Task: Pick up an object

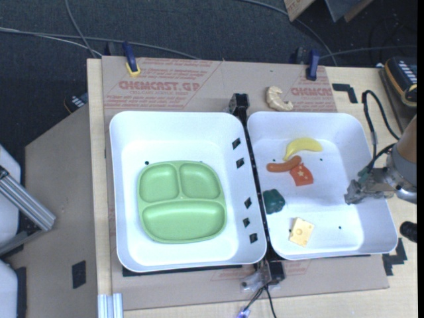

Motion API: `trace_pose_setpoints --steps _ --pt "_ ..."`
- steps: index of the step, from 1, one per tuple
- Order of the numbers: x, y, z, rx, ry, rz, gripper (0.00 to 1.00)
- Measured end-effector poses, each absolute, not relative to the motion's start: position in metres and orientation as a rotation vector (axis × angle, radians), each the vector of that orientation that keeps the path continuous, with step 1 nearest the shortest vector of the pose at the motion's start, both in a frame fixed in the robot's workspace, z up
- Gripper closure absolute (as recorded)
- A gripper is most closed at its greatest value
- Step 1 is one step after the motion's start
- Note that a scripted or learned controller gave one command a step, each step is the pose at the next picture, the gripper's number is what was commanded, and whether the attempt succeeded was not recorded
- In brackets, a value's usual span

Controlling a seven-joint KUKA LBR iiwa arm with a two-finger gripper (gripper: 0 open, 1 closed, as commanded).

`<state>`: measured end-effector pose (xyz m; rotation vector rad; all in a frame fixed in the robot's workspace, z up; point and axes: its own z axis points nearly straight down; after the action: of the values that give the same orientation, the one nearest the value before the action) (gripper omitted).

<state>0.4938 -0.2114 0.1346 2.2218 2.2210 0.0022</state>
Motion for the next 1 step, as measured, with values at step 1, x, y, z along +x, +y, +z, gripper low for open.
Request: trace_pose_setpoints --steps 1 --pt "0.4929 -0.2035 0.1943 2.215 2.219 0.005 1.0"
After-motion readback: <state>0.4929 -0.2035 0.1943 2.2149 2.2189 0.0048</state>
